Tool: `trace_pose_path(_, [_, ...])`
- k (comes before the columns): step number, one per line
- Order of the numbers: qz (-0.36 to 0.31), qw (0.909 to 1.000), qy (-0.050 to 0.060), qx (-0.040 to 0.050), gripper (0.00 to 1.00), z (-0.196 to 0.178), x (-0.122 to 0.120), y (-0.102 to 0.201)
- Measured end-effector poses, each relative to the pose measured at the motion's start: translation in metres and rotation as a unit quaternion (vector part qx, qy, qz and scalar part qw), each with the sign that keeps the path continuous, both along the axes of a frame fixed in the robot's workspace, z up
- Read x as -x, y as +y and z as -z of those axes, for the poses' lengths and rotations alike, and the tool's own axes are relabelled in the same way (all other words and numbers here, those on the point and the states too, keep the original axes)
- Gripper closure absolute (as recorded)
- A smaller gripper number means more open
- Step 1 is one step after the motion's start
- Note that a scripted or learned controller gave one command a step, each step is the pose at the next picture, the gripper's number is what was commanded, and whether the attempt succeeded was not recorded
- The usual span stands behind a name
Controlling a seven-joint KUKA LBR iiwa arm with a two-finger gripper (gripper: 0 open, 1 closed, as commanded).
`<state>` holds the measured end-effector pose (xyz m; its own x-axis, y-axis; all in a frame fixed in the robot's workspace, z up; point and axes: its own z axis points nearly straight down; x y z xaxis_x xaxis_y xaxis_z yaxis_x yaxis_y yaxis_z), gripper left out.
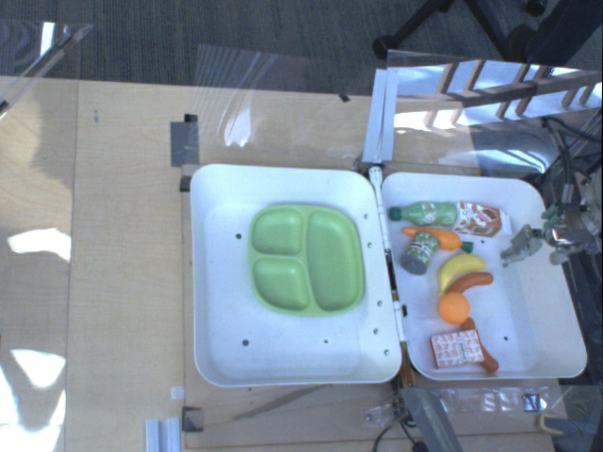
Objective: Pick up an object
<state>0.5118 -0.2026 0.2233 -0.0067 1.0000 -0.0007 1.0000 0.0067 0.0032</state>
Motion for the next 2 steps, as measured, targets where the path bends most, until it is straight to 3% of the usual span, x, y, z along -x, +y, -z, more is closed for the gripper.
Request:
trace_pose_path(1, [-0.016, 0.9999, -0.003, 0.0008, 0.00, 0.128, -0.050, 0.012])
trace_pose_path(2, [-0.040, 0.9992, -0.003, 0.0008, 0.00, 0.136, -0.093, 0.046])
